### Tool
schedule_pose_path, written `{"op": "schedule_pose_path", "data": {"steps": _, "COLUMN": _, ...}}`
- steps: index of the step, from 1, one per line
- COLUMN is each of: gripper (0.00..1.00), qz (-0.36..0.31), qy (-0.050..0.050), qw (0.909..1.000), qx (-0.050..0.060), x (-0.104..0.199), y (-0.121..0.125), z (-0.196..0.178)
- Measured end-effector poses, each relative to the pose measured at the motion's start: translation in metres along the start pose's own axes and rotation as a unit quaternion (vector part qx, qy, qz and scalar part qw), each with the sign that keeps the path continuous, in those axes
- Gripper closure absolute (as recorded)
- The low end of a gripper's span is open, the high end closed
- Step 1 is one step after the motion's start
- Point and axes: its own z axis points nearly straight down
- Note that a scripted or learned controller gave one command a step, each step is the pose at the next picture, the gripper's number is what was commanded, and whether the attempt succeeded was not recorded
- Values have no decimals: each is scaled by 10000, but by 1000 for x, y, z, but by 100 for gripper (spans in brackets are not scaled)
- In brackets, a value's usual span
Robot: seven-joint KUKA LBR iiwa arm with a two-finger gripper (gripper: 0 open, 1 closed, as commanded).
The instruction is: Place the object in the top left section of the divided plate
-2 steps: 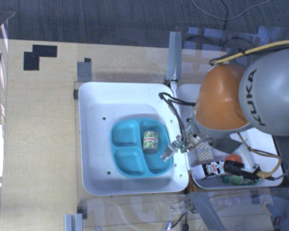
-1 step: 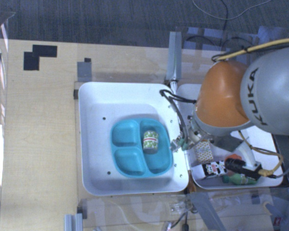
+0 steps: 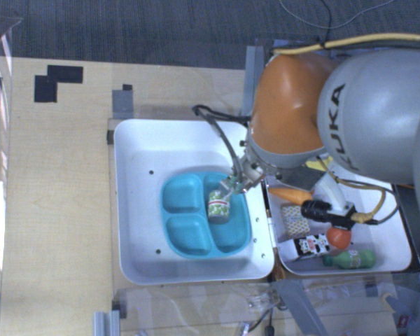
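A blue divided plate (image 3: 184, 215) lies in the left white bin (image 3: 140, 187). My gripper (image 3: 231, 187) reaches down from the big grey and orange arm, over the plate's right side. It is shut on a small can (image 3: 218, 206) with a green and white label, which hangs a little tilted at the fingertips. The can sits over the ridge between the plate's upper middle and its right section. The plate's top left section (image 3: 180, 192) lies to the left of the can with nothing in it.
The right bin (image 3: 399, 257) holds a carrot (image 3: 290, 194), a red tomato (image 3: 339, 238), a green bottle (image 3: 350, 260), a patterned card (image 3: 294, 220) and a small printed box (image 3: 309, 246). The arm's bulk covers that bin's upper part.
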Motion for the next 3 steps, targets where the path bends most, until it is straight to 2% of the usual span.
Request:
{"op": "schedule_pose_path", "data": {"steps": 1, "gripper": 100, "qz": -51, "qy": 12, "qw": 10000, "qx": 22, "x": -44, "y": -81, "z": 50}}
{"op": "schedule_pose_path", "data": {"steps": 2, "gripper": 100, "qz": -5, "qy": 2, "qw": 10000, "qx": 6, "x": -23, "y": 4, "z": 27}}
{"op": "schedule_pose_path", "data": {"steps": 3, "gripper": 100, "qz": -911, "qy": -5, "qw": 9958, "qx": 0, "x": -40, "y": -76, "z": 4}}
